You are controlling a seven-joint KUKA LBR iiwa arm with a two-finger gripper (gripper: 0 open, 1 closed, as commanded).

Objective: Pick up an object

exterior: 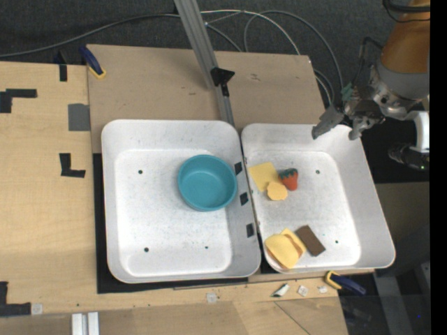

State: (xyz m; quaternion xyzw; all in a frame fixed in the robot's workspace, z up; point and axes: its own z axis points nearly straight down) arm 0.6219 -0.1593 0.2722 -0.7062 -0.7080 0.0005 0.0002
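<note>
No text, label, brand, number or sign can be read anywhere in the camera view; the marks on the bench and bins are too small and blurred for any lettering to be made out.

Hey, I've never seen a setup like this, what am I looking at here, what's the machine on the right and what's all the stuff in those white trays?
This is one camera fixed above a workbench, looking down at a slant. The grey and orange machine at the right is a robot arm; its two-finger gripper hangs over the top edge of the right bin with nothing between its fingers. Its job is to pick up an object. The left bin holds a blue bowl. The right bin holds small toy-like pieces: a yellow block, a red piece with a green top, a small orange-yellow piece, and nearer the front a yellow piece touching a brown block.
</note>
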